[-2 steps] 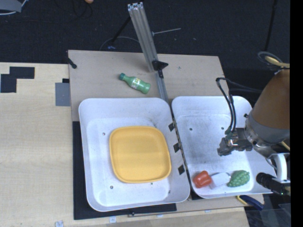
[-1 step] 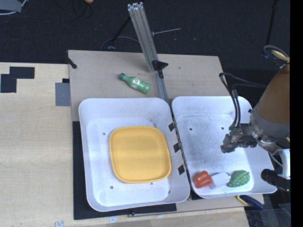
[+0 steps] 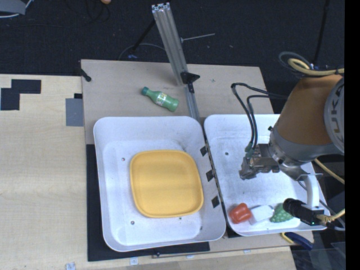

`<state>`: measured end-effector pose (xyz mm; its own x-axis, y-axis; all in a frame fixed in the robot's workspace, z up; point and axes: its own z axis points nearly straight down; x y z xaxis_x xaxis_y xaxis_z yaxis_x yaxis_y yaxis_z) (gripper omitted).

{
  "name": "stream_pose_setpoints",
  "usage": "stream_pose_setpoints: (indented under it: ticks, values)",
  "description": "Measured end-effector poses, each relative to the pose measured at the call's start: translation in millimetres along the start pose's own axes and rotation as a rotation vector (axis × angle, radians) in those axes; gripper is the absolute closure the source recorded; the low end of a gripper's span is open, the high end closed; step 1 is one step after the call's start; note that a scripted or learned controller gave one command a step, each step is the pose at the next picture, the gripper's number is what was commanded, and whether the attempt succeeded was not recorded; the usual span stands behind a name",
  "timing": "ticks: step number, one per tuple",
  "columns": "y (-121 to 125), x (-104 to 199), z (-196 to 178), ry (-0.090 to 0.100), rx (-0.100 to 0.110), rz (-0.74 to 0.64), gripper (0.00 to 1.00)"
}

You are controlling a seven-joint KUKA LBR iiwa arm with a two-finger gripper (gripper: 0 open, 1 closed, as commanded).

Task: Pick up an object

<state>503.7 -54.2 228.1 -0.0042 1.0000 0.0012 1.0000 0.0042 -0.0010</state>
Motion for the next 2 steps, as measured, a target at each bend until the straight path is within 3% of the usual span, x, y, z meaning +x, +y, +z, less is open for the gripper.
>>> stream_pose_setpoints:
  ticks: [1, 2]
  values:
    - [11, 50, 10, -0.001, 0.001, 0.001, 1.0]
    - [28, 103, -4, 0.0, -0.001, 0.001, 1.0]
